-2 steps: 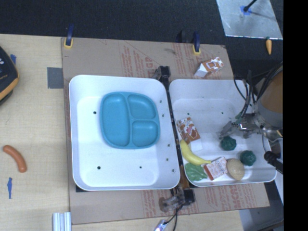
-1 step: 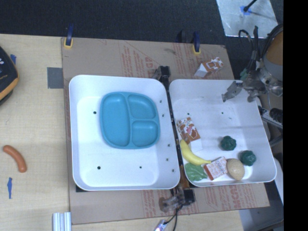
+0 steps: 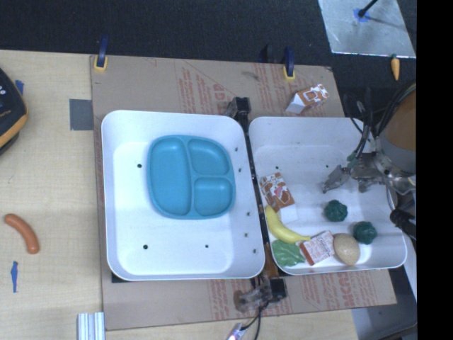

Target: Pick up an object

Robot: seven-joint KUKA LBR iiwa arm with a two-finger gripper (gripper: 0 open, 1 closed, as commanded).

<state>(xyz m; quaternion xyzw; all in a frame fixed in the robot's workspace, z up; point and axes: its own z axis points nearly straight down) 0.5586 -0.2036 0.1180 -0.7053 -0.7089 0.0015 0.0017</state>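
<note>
The claw [image 3: 340,180] hangs over the right bin [image 3: 304,137] with its fingers spread, gripping nothing. Near it lie two dark green broccoli pieces [image 3: 336,210], a banana [image 3: 282,227] and a potato [image 3: 346,248]. The left bin [image 3: 120,190] holds a blue divided plate [image 3: 191,176]. Both bins sit on brown cardboard [image 3: 177,76] over the pale wooden table [image 3: 42,176], beyond which lies dark floor [image 3: 177,13].

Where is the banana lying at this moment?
The banana lies in the right bin, near its left wall toward the front, between the small snack packet and the green leaf.
</note>
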